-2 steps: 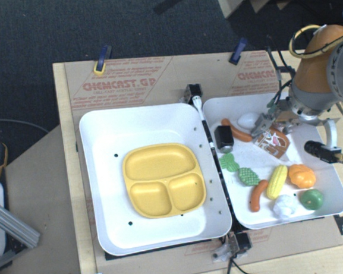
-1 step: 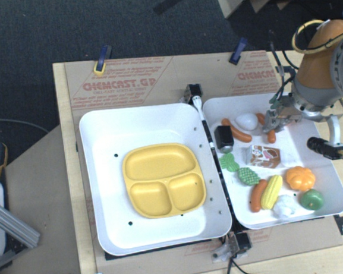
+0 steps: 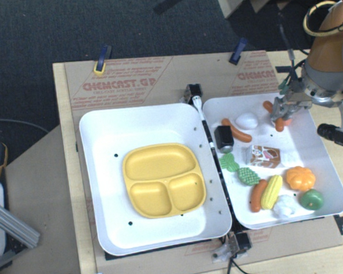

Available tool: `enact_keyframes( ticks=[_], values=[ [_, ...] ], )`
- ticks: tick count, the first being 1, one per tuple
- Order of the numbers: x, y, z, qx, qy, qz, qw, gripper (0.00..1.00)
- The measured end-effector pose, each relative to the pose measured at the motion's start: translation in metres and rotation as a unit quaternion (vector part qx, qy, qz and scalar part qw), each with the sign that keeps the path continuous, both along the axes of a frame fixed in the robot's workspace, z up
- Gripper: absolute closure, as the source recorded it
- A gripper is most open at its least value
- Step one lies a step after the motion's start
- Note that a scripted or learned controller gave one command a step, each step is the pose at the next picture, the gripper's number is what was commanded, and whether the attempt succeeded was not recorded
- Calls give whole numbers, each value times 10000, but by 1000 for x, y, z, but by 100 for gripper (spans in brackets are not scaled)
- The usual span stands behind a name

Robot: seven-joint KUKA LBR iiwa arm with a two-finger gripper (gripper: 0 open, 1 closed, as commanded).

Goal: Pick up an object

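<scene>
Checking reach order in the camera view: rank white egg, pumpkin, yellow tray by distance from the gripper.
From the gripper:
1. White egg, right bin, just left of it.
2. Pumpkin, right bin, toward the near edge.
3. Yellow tray, left bin.

A divided tray (image 3: pixel 162 180) lies in the left bin (image 3: pixel 97 170).

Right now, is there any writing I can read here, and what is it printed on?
"CHEMCAST GP" in red, on the brown board under the bins.
The same print repeats at the board's right, partly cut off by the bin.
The small packet has a printed pattern, too blurred to read.
</scene>
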State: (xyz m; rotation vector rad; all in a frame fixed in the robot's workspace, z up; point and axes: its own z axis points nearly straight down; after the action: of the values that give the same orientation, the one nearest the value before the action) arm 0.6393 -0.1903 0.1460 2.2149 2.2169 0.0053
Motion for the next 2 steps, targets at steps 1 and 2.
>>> enact_keyframes(
  ticks=[1,2],
  values=[
    [4,8,47,3,4,7,10000,100],
    [5,7,82,4,7,2,10000,100]
  ],
)
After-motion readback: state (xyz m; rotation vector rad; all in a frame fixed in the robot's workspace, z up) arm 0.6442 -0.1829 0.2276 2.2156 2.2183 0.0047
